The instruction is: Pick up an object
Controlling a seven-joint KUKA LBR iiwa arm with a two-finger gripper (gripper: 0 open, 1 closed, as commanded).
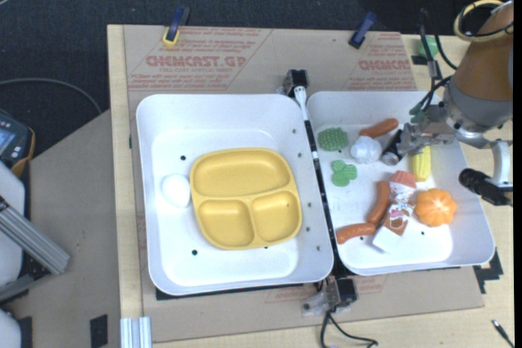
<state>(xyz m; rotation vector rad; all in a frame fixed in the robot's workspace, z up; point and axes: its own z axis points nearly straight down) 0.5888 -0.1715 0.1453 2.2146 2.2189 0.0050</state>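
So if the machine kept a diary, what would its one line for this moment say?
arm: over right bin | gripper: low beside corn cob | grasp: unconfirmed | yellow tray: left bin

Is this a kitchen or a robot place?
Most likely a robot test lab, not a kitchen. The food in the right bin looks like toys, a robot arm reaches over it, and the yellow tray sits in a bin on a cardboard-covered bench.

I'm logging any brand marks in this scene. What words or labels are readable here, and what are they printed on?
"CHEMCAST G.P", red print on the brown protective paper covering the bench board behind the left bin.
Same red print repeats behind the right bin, partly cut off, not fully readable.
Small carton in the right bin: print too small to read.
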